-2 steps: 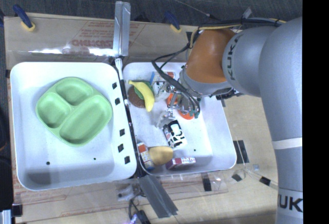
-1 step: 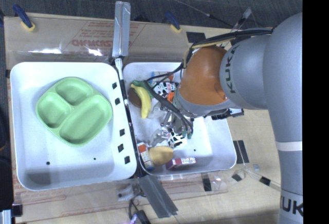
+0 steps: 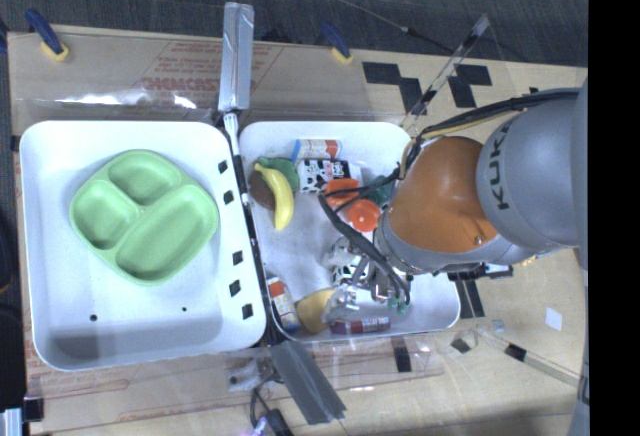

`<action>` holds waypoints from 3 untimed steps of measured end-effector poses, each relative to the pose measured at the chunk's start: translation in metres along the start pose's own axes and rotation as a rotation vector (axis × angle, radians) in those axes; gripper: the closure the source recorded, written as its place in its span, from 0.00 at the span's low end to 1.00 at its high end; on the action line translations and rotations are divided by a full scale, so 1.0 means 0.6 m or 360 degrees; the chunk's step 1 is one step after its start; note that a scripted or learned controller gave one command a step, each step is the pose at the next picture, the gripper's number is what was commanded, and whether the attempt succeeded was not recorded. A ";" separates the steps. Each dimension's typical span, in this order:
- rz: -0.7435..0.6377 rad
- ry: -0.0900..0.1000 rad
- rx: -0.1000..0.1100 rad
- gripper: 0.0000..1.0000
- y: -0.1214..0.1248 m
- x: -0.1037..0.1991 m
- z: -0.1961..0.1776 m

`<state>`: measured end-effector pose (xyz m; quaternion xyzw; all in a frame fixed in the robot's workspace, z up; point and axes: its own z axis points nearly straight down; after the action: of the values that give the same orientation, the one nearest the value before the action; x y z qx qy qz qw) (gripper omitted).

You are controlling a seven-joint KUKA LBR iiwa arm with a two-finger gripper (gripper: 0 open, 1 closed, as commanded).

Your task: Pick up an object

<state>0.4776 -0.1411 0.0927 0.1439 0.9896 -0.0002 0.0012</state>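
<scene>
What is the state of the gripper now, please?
Gripper: low in the right bin among the objects; open or closed cannot be told.

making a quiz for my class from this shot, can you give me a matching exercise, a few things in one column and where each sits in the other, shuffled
Things:
1. green plate
2. banana
3. gripper
4. milk carton

Places:
A. right bin, near its front wall
B. left bin
C. right bin, along its left wall
D. right bin, near its back wall

Pairs: 1-B, 2-C, 3-A, 4-D
</scene>
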 end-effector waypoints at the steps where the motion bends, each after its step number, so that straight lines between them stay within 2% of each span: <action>1: 0.0279 0.0006 -0.0001 0.00 0.075 0.014 0.001; 2: 0.0422 0.0001 -0.0001 0.00 -0.008 -0.079 -0.001; 3: 0.0406 0.0001 -0.0001 1.00 -0.004 -0.080 -0.018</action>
<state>0.5228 -0.1573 0.1037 0.2688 0.9632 0.0004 0.0011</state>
